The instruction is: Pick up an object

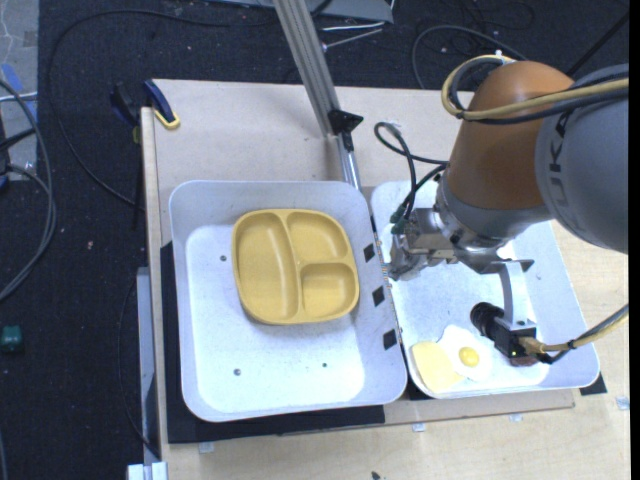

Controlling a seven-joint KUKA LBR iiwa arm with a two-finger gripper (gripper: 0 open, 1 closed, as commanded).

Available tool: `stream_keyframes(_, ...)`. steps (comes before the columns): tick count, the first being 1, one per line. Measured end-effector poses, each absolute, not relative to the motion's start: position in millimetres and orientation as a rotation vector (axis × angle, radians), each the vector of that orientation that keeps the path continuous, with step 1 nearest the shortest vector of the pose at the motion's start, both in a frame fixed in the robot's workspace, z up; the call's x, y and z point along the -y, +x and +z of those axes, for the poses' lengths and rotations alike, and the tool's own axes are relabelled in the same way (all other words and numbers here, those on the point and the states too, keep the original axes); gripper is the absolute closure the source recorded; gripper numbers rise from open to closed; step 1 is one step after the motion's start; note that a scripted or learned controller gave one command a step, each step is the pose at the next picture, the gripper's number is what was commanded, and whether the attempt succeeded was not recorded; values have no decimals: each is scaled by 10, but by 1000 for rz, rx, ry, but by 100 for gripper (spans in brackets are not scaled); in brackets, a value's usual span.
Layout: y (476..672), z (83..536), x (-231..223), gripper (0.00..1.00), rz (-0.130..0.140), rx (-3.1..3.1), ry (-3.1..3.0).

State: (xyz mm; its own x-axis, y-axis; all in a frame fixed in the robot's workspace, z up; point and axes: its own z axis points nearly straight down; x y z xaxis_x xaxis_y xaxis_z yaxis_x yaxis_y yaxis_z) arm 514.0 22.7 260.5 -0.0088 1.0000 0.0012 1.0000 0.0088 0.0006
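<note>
We are looking down on a pale wooden bench (230, 128) that is carrying two shallow white bins side by side. In the left bin (280, 373) a yellow plate (295, 266) with three compartments is lying flat and right way up. It is sitting nearer the bin's far side and is clear of all the walls.

The right bin (560, 288) is holding two small things in its near left corner. One is a fried egg (468, 356), white with a round yellow yolk. The other is a pale yellow slice (430, 366) lying just to the egg's left. The egg's left edge is meeting the slice, so the two are touching.

The arm (590, 158) is reaching in from the right and hanging over the right bin, with its orange band (505, 118) covering much of the bin's far half. Below the band, the tool (405, 253) is pointing down by the bin's left wall, close to where the two bins meet. It is on the far side of the egg and the slice and apart from both. The wrist is hiding most of the tool from above, so we cannot tell whether it is apart, together or clamped on anything.

Three small black tabs (380, 296) are sitting along the left bin's right edge. A metal pole (305, 58) is slanting across the far side of the bench, and a blue and yellow clamp (160, 106) is gripping the bench's far left corner. Cables (70, 168) are trailing over the dark floor (90, 28) around the bench.
</note>
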Motion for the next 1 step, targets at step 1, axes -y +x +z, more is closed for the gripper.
stream_keyframes(1, 5184, 2591, -769, 100, -2, 2231, -2211)
